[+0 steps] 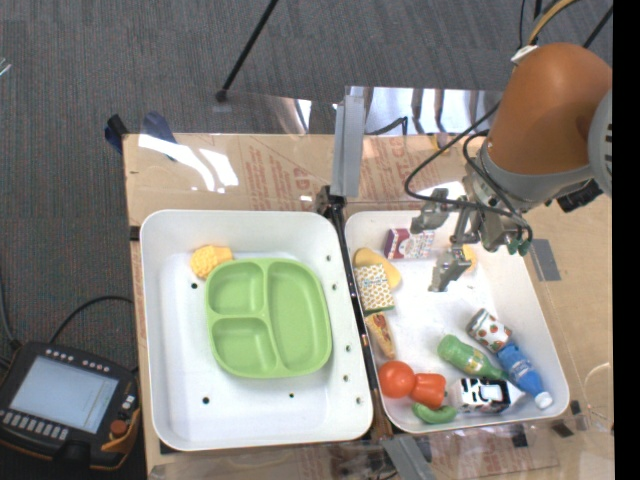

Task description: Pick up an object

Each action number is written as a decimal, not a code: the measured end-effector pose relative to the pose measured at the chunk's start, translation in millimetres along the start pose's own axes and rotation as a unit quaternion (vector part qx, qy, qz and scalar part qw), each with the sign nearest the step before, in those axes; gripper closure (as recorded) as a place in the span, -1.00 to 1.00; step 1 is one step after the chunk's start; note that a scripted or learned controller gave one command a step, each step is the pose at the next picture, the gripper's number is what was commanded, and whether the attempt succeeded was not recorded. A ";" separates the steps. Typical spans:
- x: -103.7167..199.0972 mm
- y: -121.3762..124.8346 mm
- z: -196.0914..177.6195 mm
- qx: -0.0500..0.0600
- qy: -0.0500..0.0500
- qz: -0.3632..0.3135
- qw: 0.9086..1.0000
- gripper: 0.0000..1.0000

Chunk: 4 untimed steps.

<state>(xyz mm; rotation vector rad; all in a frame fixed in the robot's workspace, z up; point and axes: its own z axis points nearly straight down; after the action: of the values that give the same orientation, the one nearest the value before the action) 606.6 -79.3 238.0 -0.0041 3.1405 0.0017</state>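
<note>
My gripper [452,265] hangs over the upper part of the right bin [535,303], above bare white floor. Just to its left lies a maroon and white carton [404,243]. Nothing shows in the gripper. Further left are a yellow bun-like toy [377,265] and a checkered packet [375,289]. Below the gripper lie a small can [488,328], a green bottle-shaped toy [464,356] and a blue bottle [522,370]. A red tomato [396,378] and a red pepper [429,389] sit at the front.
A black and white toy [486,395] and a hot dog [382,334] are also in the right bin. The left bin [165,368] holds a green divided plate [268,318] and a yellow corn toy [210,260]. A tablet controller [60,393] lies on the floor at left.
</note>
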 end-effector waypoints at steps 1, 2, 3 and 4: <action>78.8 -118.1 138.2 -0.001 0.007 0.110 0.994 -1.00; 115.5 -84.2 135.4 0.005 -0.027 0.156 0.987 -1.00; 94.0 -57.9 150.6 0.000 0.001 0.179 0.984 -1.00; 46.8 -20.1 149.1 0.003 -0.002 0.175 0.985 -1.00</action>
<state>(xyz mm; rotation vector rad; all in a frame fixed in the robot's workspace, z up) 560.0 -99.4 88.9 0.5440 3.0887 -0.0088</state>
